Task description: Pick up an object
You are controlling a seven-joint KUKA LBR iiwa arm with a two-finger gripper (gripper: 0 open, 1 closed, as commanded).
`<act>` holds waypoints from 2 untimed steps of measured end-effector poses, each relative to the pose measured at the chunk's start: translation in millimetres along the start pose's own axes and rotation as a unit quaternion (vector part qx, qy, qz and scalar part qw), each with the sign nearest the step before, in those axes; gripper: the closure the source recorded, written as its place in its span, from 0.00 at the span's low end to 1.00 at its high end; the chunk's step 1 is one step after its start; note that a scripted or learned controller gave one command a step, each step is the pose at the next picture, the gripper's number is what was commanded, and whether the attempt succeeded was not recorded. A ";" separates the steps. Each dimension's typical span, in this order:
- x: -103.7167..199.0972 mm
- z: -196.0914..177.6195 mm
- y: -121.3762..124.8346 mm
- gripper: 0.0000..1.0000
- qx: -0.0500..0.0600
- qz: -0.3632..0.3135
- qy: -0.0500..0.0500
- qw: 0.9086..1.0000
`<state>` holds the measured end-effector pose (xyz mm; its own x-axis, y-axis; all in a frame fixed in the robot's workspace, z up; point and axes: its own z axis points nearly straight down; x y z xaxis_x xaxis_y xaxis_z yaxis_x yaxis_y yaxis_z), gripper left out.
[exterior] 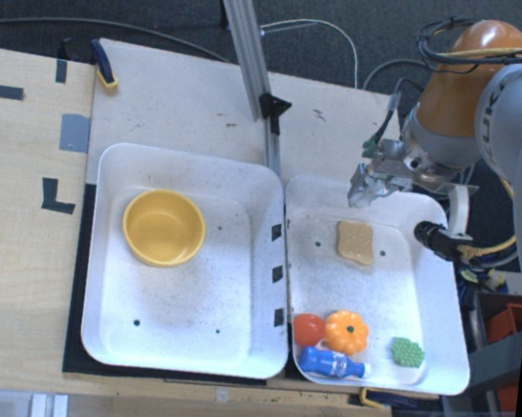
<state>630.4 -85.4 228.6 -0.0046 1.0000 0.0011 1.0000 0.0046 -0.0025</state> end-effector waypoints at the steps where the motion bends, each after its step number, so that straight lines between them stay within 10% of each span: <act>1: 55.0 -8.9 -12.5 1.00 0.000 -0.001 0.001 1.000; 2: 107.5 -11.4 -22.0 1.00 0.000 -0.001 0.000 1.000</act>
<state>607.9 22.0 240.1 -0.0072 1.0000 0.0019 1.0000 0.0072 -0.0025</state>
